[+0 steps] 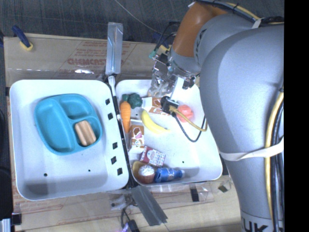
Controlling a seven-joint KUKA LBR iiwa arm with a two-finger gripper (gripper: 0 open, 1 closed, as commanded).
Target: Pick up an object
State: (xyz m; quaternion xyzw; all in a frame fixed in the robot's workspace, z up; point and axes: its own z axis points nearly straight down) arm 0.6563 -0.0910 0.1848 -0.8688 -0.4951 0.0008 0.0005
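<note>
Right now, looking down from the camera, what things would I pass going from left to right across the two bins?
Blue plate → sausage → carrot → banana → pink ball.

The bench (72, 57), topped with brown printed cardboard, carries two shallow white bins side by side: the left bin (29, 178) toward nine o'clock, the right bin (203, 153) toward three, their inner walls touching at centre.
</note>
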